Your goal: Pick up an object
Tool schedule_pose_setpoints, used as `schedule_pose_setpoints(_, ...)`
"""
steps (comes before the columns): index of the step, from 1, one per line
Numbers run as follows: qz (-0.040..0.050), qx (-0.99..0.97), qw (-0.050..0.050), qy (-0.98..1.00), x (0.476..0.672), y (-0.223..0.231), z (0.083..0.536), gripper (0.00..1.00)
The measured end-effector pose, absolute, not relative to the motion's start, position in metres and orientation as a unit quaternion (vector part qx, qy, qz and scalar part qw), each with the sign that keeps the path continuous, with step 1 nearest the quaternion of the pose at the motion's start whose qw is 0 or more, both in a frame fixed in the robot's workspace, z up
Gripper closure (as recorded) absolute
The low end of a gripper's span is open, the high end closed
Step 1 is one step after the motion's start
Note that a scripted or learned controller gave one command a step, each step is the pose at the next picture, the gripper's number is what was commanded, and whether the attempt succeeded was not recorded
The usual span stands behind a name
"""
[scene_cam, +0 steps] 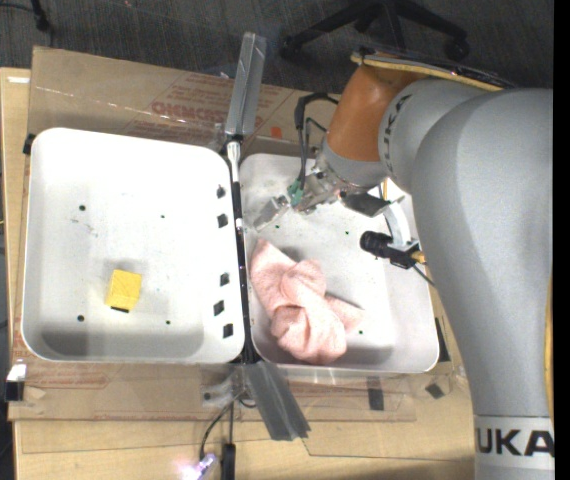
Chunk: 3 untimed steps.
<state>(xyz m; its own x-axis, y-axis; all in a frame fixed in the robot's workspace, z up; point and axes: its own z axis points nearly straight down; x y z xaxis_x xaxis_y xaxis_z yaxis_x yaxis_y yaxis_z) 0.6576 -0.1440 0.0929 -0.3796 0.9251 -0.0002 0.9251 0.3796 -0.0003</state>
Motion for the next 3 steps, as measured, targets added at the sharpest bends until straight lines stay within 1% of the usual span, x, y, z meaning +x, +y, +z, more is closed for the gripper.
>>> schedule_pose_setpoints(1, -0.0005, 0.554, 0.0, 0.833, 0.659, -0.142, 0.103, 1.0)
schedule_pose_setpoints(2, -0.0005, 0.554, 0.0, 0.833, 0.659, -0.142, 0.103, 0.0)
schedule_pose_setpoints(3, -0.0023, 0.48, 0.006, 0.877, 0.631, -0.124, 0.096, 0.0)
